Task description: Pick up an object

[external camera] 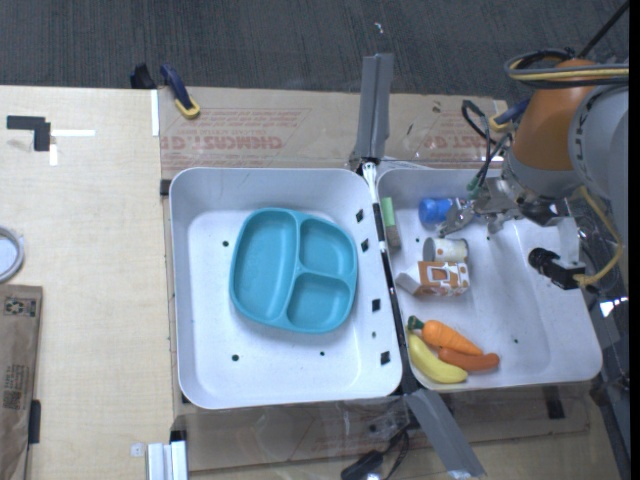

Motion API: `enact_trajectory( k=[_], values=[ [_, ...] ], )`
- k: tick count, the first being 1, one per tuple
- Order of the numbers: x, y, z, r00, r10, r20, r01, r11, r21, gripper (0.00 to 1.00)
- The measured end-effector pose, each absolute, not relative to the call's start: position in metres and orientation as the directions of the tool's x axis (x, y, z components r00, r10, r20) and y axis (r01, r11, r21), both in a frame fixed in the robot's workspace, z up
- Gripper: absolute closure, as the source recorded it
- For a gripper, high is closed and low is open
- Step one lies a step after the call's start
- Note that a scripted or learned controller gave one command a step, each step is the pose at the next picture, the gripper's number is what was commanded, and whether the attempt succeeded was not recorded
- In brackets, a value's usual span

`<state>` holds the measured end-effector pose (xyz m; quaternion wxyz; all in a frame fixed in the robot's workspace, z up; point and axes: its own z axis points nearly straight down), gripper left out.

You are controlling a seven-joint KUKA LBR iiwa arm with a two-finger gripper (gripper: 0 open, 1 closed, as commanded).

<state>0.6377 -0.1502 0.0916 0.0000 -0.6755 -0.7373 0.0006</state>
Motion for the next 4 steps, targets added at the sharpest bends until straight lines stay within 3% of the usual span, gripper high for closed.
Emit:
enact_trajectory(
  k=[1,2,3,4],
  values=[
    [0.638,-0.151,0.102,-0.085,0.996,-0.002,0.996,0.085,0.002,1.0],
    [0.639,-0.152,0.112,-0.082,0.997,-0.003,0.997,0.082,0.003,1.0],
    [0.659,-0.128,0.148,-0.37,0.929,-0.002,0.929,0.37,0.002,1.0],
    [0.659,-0.128,0.148,-0.37,0.929,-0.002,0.929,0.37,0.002,0.0]
  ],
)
